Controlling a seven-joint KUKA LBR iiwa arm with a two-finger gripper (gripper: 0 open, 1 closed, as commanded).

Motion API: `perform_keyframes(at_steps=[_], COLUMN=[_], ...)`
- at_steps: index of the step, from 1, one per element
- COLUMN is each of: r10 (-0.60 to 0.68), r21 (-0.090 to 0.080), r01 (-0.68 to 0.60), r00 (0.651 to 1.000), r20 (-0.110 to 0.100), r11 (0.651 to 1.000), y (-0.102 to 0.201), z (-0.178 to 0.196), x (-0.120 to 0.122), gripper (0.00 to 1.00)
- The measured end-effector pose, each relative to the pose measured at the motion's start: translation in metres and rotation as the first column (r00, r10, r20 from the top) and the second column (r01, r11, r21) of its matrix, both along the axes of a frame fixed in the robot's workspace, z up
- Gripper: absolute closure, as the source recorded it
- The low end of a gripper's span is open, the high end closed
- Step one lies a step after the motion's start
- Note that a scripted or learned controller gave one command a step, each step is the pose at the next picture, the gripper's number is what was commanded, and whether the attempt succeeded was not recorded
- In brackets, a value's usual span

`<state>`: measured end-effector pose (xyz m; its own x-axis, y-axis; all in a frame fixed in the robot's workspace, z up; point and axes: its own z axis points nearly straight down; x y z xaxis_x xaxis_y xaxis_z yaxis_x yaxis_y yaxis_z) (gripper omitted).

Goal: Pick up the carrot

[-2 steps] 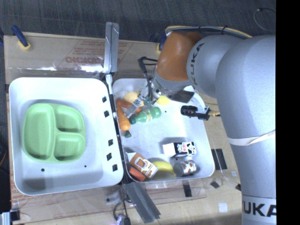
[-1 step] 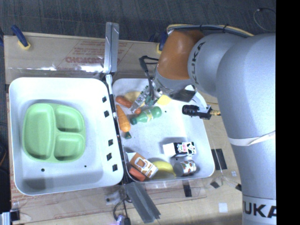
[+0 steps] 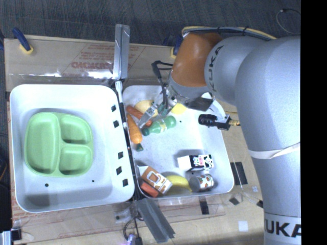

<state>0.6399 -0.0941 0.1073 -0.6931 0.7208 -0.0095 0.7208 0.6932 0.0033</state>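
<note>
The carrot is orange with a dark green stem end. It lies lengthwise along the left wall of the right bin, stem end toward the front. My gripper hangs low over the back left of that bin, just right of the carrot's far end and above a cluster of toy foods. A second orange piece lies right beside the gripper's tip. The wrist and orange band hide part of the bin's back.
A green vegetable and yellow pieces sit under and around the gripper. At the bin's front are a cow-print box, a can, a banana and an orange carton. The left bin holds a green divided plate.
</note>
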Motion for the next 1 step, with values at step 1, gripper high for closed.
perform_keyframes(at_steps=[1], r10=[-0.007], r21=[-0.002], r01=[0.007], r00=[1.000], r20=[-0.001], r11=[1.000], y=[-0.0077], z=[-0.0116], x=[-0.0497], gripper=[0.00])
